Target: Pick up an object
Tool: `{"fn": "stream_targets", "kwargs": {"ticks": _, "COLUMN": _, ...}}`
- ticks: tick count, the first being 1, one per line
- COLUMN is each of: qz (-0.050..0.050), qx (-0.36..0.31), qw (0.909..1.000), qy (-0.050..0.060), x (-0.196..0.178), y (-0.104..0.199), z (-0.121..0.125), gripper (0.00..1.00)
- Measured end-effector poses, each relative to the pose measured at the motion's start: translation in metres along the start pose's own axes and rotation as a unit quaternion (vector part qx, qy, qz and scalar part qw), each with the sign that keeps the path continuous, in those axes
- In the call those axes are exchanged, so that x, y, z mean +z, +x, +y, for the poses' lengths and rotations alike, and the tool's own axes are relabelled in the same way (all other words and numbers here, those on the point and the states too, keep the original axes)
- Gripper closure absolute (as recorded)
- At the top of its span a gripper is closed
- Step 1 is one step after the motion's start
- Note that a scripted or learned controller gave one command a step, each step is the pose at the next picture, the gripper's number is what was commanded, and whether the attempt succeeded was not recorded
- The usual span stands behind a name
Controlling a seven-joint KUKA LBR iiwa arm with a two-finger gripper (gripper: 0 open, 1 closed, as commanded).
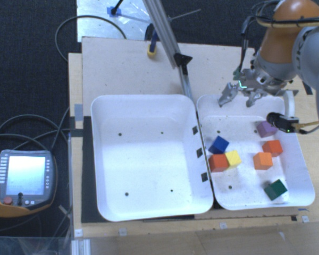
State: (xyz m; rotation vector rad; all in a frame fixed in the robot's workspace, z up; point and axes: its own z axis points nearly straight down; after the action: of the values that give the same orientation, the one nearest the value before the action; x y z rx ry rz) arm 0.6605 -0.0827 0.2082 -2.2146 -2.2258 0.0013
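You see the gripper [240,95] open and holding nothing over the far edge of the right bin [306,198], while the purple block [266,128] lies just right of it, the other blocks nearer

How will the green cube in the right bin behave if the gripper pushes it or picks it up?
The green cube looks rigid with flat faces, so it would probably slide, not roll. It lies near the right bin's sloped corner, so a push may wedge it there. It stands apart from the other blocks, so the gripper likely has room.
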Motion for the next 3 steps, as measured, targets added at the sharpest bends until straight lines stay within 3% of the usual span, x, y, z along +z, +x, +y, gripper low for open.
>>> {"fn": "stream_targets", "kwargs": {"ticks": 1, "qz": 0.0, "qx": 0.0, "qw": 1.0, "qy": -0.002, "x": -0.002, "y": 0.0, "z": 0.001, "gripper": 0.0}}
{"fn": "stream_targets", "kwargs": {"ticks": 3, "qz": 0.0, "qx": 0.001, "qw": 1.0, "qy": 0.001, "x": 0.112, "y": 0.002, "z": -0.003, "gripper": 0.0}}
